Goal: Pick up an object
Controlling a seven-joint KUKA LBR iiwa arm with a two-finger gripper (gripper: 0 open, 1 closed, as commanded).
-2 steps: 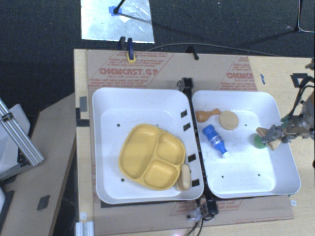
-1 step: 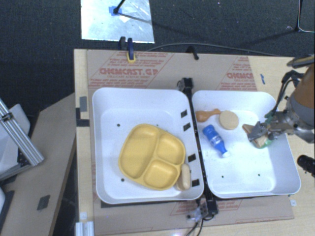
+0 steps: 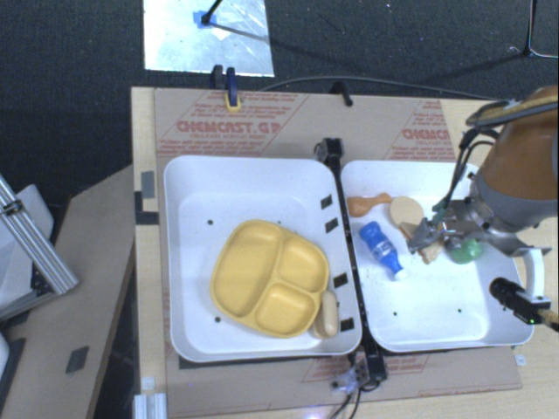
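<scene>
We see the gripper [image 3: 425, 238] low in the right bin [image 3: 437, 326], beside a blue bottle [image 3: 381, 248], a green thing [image 3: 465, 250] and a wooden spoon [image 3: 389, 206], and it grips nothing.

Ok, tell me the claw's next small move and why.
Probably a short drop straight down. The claw sits in the right bin over a cluster: a tan piece, a green object and a blue bottle just to its left. Nothing visibly sits between its tips, so no lift yet.
</scene>
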